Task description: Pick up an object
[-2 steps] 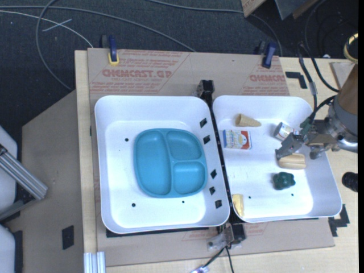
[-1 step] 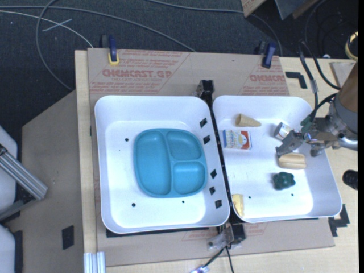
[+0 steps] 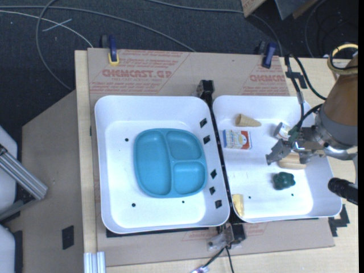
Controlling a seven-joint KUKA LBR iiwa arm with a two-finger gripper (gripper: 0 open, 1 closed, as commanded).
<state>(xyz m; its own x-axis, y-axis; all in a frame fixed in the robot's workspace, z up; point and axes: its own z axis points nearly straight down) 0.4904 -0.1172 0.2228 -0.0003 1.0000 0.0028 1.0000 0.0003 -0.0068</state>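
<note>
Two white bins side by side on the table (image 3: 85,152). Left bin (image 3: 114,118): holds a blue plate (image 3: 169,162) with three parts, lying flat near the middle. Right bin (image 3: 256,206): holds several small things. Near the far wall, a tan cone shape (image 3: 248,120), lying on its side. Just below it, a small flat packet (image 3: 236,139), white with red and blue on it, close to the wall between the bins. Lower down, a dark green lump (image 3: 282,180), sitting alone. At the near left corner of that bin, a small yellow piece (image 3: 237,204), right against the wall. Beside the claw, a pale tan block (image 3: 293,162), partly hidden under it.

Grey arm (image 3: 341,118) reaching in from the right, over the right bin. Claw (image 3: 280,147) hanging above the bin's right side, between the cone and the green lump. Fingers pointing left, spread apart, with nothing between them. Pale block touching or just under the lower finger; hard to tell which.

Two clamps, blue and yellow, at the far edge of the table. Thin cables on the dark floor beyond.
</note>
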